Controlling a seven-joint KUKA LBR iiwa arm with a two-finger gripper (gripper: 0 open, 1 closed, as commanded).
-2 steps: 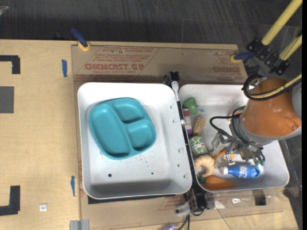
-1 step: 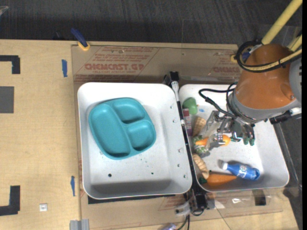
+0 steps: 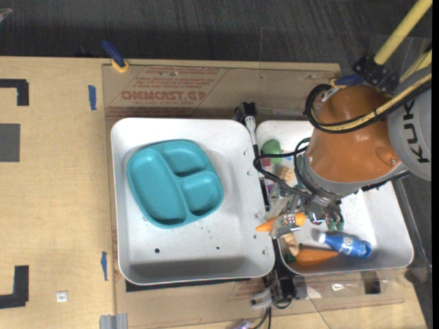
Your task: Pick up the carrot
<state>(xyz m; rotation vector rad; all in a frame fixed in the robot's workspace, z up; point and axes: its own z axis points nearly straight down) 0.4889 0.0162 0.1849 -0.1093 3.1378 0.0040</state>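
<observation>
The carrot (image 3: 317, 256), a long orange shape with a dark end to its left, lies along the front wall of the right bin (image 3: 398, 249). My gripper (image 3: 291, 214) hangs just above and left of it, near the divider between the bins, under the orange wrist. A smaller orange pointed piece (image 3: 265, 226) sticks out to the left from below the gripper, over the bins' shared edge. Wiring and the wrist hide how it sits, and I cannot tell whether it is held.
A blue bottle (image 3: 348, 245) lies right above the carrot, touching it. A green object (image 3: 271, 146) sits at the back left of the right bin. The left bin (image 3: 130, 252) holds a teal divided plate (image 3: 175, 181).
</observation>
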